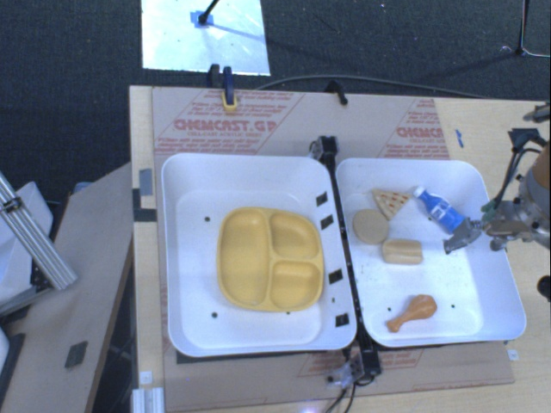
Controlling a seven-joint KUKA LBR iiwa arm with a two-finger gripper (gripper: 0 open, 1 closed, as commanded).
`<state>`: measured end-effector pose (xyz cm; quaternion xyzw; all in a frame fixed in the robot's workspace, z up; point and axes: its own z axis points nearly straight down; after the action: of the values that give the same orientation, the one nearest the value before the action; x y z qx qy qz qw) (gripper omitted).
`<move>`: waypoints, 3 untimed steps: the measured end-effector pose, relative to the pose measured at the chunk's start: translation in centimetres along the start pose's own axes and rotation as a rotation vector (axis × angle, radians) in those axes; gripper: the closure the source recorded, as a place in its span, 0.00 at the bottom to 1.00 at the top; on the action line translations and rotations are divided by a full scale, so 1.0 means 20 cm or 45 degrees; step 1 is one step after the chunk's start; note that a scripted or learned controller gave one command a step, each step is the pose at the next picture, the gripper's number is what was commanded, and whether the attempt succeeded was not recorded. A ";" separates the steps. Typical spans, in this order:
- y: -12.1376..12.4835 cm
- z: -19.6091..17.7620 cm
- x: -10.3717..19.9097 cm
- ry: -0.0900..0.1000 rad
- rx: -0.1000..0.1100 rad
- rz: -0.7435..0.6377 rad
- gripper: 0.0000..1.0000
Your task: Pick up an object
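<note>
In the right bin (pixel 495 304) lie a blue bottle (pixel 439 209) with a white cap, a tan pizza slice (pixel 392 202), a round beige disc (pixel 371 226), a small bread loaf (pixel 402 251) and a brown drumstick (pixel 412 311). My gripper (pixel 462 236) reaches in over the bin's right side. It is just to the lower right of the blue bottle, close to its base, and nothing shows in its grasp. Whether it touches the bottle is unclear.
The left bin (pixel 185 231) holds a yellow divided plate (pixel 269 258). A black divider with clips (pixel 336 248) runs between the bins. Both bins rest on a cardboard sheet (pixel 258 119), and a metal frame (pixel 34 239) stands at the far left.
</note>
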<state>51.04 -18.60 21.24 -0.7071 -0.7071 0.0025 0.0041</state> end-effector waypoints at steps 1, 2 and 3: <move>0.01 -0.03 0.00 -0.004 -0.013 -0.004 0.00; -0.01 0.28 0.00 -0.001 -0.007 -0.002 0.00; -0.05 0.57 0.01 -0.001 -0.007 -0.002 0.00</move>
<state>49.94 -18.34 9.83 -0.7067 -0.7075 0.0007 0.0019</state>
